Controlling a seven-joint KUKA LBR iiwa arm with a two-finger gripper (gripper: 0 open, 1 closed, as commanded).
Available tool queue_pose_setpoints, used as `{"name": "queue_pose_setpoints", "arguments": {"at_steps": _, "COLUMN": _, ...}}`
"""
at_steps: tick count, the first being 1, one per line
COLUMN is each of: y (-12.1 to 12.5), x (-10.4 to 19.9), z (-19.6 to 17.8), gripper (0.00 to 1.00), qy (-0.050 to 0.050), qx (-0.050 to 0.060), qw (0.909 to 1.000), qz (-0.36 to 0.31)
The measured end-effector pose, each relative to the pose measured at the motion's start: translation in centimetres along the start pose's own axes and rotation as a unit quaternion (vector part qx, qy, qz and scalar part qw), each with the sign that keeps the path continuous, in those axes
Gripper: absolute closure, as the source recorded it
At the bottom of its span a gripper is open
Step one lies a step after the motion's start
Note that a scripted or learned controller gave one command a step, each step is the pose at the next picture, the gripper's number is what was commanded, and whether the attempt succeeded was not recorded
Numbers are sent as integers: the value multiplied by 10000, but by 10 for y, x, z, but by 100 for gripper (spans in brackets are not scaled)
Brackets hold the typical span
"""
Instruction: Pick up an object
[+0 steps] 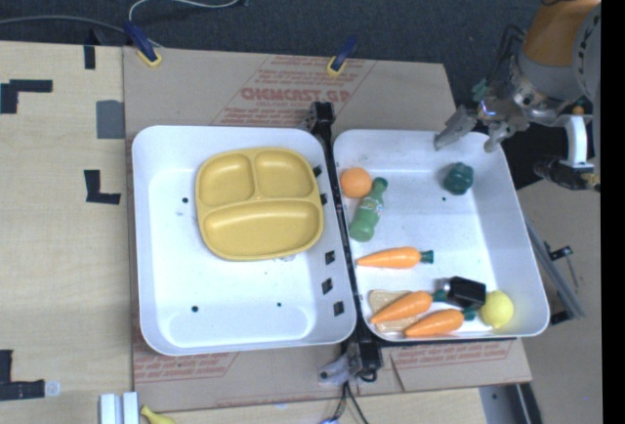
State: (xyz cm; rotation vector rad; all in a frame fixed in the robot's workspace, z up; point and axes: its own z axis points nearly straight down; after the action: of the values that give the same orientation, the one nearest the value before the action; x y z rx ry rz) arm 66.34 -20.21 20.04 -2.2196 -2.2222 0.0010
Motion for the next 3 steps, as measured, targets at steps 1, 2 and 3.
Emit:
{"name": "queue_pose_setpoints", "arguments": {"at_steps": 1, "y": 5, "x": 3, "z": 100, "gripper": 0, "qy": -12, "qx": -8, "qw": 10000, "qz": -5}}
{"name": "queue_pose_setpoints", "arguments": {"at_steps": 2, "y": 6, "x": 88, "z": 115, "gripper": 0, "qy": -1, "qx": -16, "qw": 10000, "qz": -8}}
{"name": "queue_pose_setpoints", "arguments": {"at_steps": 3, "y": -39, "x": 103, "z": 114, "gripper": 0, "qy": -8, "qx": -13, "qw": 10000, "qz": 2}}
